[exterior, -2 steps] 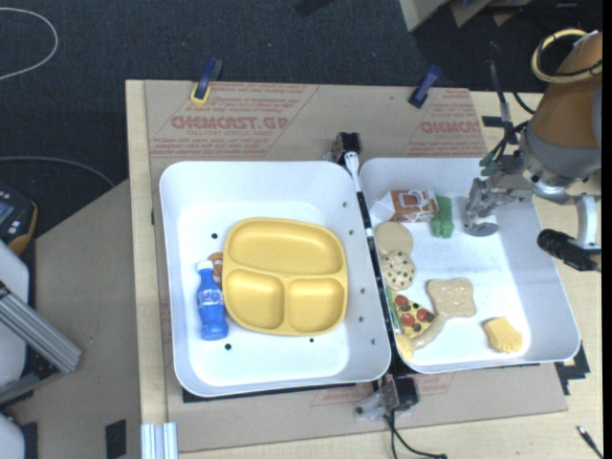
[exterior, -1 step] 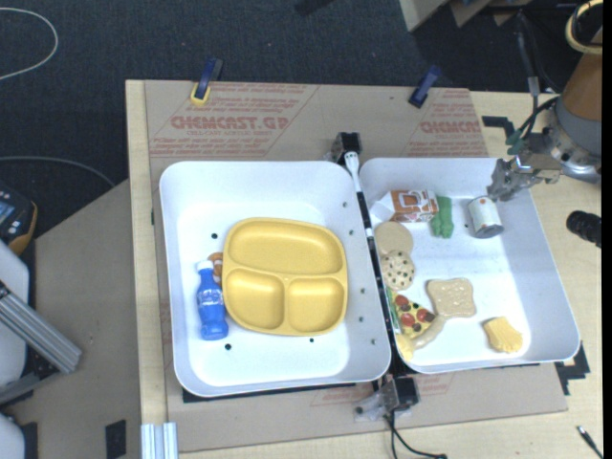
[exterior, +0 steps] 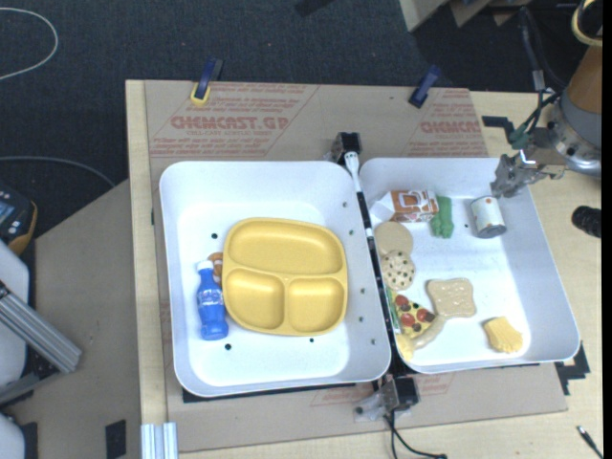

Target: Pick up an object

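We count two white bins on the counter. Left bin: one yellow three-compartment plastic plate, one blue bottle touching its left edge. Right bin: one silver can, green piece, round cookie, toast slice, pizza slice, yellow chunk. Hand hovers at right bin's top-right rim, near the can; we can't tell its opening.

I count two white bins on the table: the left bin carries one yellow divided tray and one blue bottle. In the right bin I make out one silver can, one green piece, one red-labelled packet, one toast slice, one pizza slice and one yellow chunk. There look to be two round cookies, though they overlap.
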Robot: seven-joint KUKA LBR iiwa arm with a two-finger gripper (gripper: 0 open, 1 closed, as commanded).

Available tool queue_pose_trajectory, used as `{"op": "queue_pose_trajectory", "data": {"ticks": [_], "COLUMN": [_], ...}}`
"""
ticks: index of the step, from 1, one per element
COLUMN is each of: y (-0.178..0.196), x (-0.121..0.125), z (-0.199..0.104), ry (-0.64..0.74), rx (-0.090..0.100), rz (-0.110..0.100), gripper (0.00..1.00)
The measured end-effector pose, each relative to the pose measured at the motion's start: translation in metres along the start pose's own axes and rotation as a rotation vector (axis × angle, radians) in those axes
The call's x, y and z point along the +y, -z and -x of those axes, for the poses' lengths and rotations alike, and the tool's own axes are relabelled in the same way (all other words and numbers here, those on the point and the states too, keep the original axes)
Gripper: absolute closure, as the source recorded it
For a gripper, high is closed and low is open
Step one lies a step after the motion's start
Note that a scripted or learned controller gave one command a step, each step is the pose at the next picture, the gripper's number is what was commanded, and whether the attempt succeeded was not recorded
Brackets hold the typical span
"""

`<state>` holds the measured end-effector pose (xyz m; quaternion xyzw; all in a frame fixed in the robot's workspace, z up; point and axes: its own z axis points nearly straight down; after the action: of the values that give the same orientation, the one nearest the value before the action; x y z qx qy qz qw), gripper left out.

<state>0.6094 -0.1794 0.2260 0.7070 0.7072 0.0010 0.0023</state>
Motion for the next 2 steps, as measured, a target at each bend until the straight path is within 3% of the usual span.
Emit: {"op": "queue_pose_trajectory", "data": {"ticks": [2], "y": [-0.016], "x": [-0.042], "z": [-0.093], "ry": [0.003], "rx": [0.004], "rz": [-0.008], "gripper": [1.0]}}
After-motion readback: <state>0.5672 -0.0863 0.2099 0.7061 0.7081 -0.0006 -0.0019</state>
